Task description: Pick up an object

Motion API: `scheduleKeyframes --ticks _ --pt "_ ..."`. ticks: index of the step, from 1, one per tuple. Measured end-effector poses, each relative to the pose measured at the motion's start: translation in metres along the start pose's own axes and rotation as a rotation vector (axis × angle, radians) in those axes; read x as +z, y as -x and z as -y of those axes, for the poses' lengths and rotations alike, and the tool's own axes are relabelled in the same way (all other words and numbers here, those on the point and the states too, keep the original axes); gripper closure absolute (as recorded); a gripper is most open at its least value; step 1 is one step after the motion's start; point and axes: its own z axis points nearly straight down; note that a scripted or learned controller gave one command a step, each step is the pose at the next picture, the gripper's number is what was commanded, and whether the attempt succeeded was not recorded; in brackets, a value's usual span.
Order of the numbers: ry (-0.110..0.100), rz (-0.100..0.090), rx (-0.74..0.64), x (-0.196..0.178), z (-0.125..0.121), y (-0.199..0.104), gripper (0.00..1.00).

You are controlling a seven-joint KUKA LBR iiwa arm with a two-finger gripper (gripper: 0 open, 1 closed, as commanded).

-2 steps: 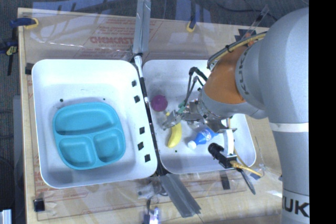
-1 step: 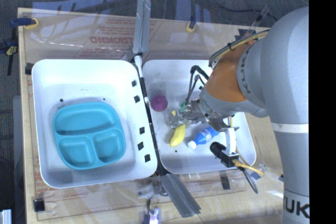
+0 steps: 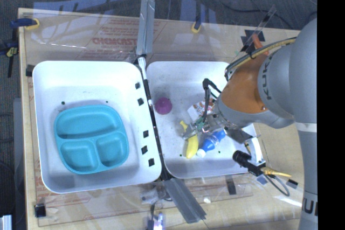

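Observation:
The right bin (image 3: pixel 178 72) holds several small objects: a purple ball (image 3: pixel 163 105), a yellow banana-shaped toy (image 3: pixel 191 146), a blue bottle with a white cap (image 3: pixel 210 142), and a clear crinkled packet (image 3: pixel 196 111). My gripper (image 3: pixel 205 122) is down among this clutter, just above the blue bottle and beside the packet. The grey arm with its orange band (image 3: pixel 242 95) reaches in from the right and hides the bin's right side.
The left bin (image 3: pixel 43 78) holds a light blue divided tray (image 3: pixel 90 138). A metal divider bar (image 3: pixel 144 29) runs between the bins. Black cables loop around the wrist, and a yellow clamp (image 3: pixel 26 22) sits at the bench's far left corner.

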Motion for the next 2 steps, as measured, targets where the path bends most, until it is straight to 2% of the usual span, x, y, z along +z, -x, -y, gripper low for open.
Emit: scheduleKeyframes --ticks 2 --pt "-0.003 -0.001 -0.008 -0.0189 -0.0004 -0.0005 1.0"
